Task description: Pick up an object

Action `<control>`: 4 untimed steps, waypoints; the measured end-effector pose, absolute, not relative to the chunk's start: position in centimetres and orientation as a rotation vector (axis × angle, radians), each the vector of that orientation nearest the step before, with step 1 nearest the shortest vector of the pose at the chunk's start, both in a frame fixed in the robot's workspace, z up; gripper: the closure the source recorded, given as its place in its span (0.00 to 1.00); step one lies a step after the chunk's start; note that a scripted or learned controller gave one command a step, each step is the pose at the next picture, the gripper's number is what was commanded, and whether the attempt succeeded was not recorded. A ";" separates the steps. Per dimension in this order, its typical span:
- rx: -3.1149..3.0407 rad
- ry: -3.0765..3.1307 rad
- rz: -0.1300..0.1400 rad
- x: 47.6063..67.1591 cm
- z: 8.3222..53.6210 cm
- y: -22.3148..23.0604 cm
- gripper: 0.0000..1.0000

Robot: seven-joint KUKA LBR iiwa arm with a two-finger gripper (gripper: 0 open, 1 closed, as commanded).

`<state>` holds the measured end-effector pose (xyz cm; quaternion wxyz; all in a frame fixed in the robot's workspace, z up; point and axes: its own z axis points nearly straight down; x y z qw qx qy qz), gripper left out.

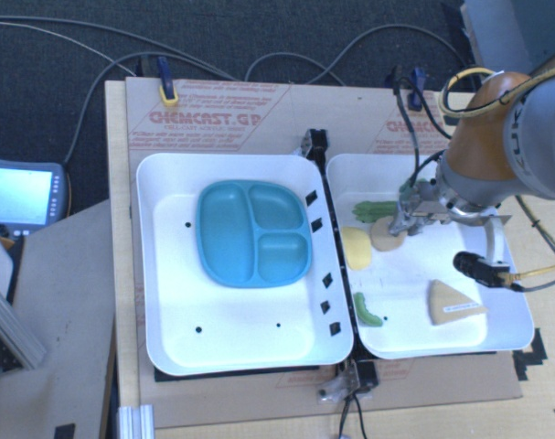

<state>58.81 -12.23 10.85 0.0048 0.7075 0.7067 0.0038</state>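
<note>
The arm's metal two-finger tool (407, 224) hangs low in the right shallow white bin (506, 337), close to the divider, its tip over a tan round piece (385, 238); whether it is released or clenched I cannot tell. Just beside lie a pale yellow lemon-like object (357, 248) and a green leafy piece (375, 210). A small green pepper-like object (368, 310) lies near the front rim, and a tan wedge (454, 302) lies toward the right. The left white bin (167, 273) holds a blue sectioned plastic plate (255, 233), with bare floor around it. Cardboard covers the table (222, 108); dark carpet (259, 16) beyond.
</note>
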 end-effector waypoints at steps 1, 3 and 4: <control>2.217 2.220 0.006 59.2 15.3 -11.9 1.00; 2.216 2.218 0.007 59.8 25.7 -12.4 1.00; 2.216 2.220 0.006 59.9 29.6 -12.4 1.00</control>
